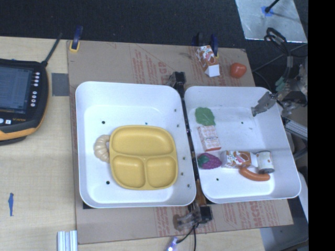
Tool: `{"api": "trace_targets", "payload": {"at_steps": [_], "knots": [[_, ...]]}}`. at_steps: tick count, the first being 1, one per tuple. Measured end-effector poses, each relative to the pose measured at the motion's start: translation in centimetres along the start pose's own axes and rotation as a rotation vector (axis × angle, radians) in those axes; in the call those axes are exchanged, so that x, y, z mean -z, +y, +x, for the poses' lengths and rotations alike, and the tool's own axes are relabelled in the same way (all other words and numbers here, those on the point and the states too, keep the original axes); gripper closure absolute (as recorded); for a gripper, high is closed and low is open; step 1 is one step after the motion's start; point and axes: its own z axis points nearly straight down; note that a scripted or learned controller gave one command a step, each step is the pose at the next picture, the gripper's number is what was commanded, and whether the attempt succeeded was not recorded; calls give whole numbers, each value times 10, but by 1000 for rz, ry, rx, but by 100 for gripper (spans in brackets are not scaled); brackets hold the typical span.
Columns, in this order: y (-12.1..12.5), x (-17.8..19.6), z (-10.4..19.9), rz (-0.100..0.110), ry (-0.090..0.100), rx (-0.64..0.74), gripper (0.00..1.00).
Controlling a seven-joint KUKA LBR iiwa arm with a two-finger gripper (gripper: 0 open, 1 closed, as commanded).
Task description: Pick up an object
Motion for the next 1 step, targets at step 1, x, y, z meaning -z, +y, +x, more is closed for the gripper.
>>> {"api": "trace_targets", "payload": {"at_steps": [1], "knots": [[28,-38,46,2,0,2,0]]}}
